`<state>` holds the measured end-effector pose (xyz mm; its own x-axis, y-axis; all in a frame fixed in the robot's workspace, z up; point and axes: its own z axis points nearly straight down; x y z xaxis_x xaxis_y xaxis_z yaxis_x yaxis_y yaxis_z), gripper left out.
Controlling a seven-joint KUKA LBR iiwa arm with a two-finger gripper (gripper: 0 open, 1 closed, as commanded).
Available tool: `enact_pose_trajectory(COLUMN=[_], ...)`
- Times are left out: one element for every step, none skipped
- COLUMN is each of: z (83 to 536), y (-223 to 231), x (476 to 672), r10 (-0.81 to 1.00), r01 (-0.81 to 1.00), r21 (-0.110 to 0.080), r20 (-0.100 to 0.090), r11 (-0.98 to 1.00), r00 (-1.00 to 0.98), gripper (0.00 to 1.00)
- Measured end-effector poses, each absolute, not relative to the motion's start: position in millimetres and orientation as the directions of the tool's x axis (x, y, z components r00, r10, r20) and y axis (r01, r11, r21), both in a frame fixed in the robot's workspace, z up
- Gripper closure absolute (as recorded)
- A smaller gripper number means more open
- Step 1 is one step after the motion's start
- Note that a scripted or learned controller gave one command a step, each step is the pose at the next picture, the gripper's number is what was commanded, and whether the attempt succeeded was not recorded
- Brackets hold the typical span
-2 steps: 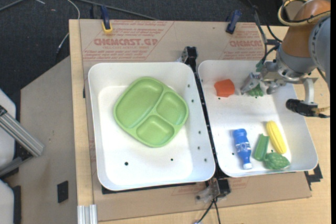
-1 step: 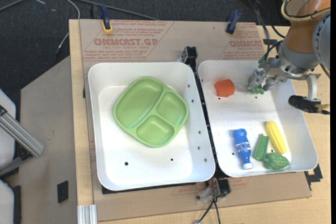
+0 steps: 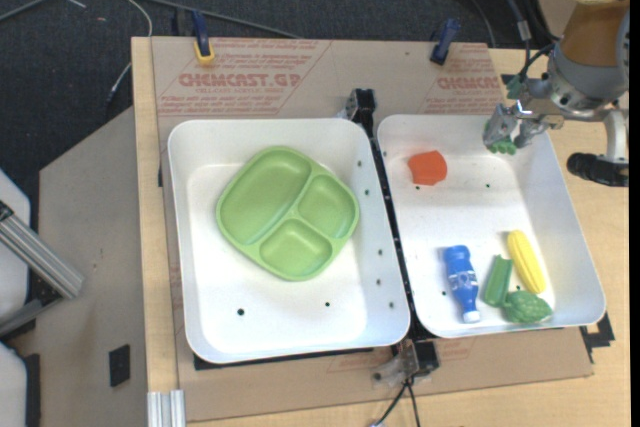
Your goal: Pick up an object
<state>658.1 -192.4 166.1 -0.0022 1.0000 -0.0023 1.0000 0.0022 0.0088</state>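
1. Right bin (image 3: 575, 245): shallow white tray on the cardboard-covered bench (image 3: 300, 65). It held every loose item.
2. Orange-red block (image 3: 428, 167): lay alone near the bin's far-left corner, well apart from the rest. Judged light and rigid or slightly soft; its free sides invited a pinch across the width. Likeliest pick.
3. Blue bottle (image 3: 460, 282): lay on its side near the near edge, white cap toward that edge. Judged light, smooth, apt to roll; best gripped across the body.
4. Yellow corn cob (image 3: 526, 260): toy piece by the near-right corner, just beside the green stick (image 3: 495, 280). Judged light and stiff.
5. Green leafy piece (image 3: 527, 306): at the near-right corner, touching or nearly touching the stick. Crowding would hinder finger entry.
6. Gripper (image 3: 503, 132): hung over the bin's far-right corner, with something small and green at its tip; whether it was clamped on that piece or merely apart around it could not be told.
7. Left bin (image 3: 190, 215): held a green divided plate (image 3: 288, 212), centred.
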Motion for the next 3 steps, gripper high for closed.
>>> enact_pose_trajectory(z=[230.3, 291.8, 285.6], y=[-199.1, -206.7, -162.3], x=[659.8, 657.1, 655.1], r10=[1.000, 1.000, 1.000], r01=[1.000, 1.000, 1.000], r21=[0.010, 0.009, -0.001], r20=[-0.004, -0.004, 0.002], r11=[0.002, 0.001, 0.005], r00=[-0.002, -0.001, -0.005], gripper=[1.00, 1.00, 1.00])
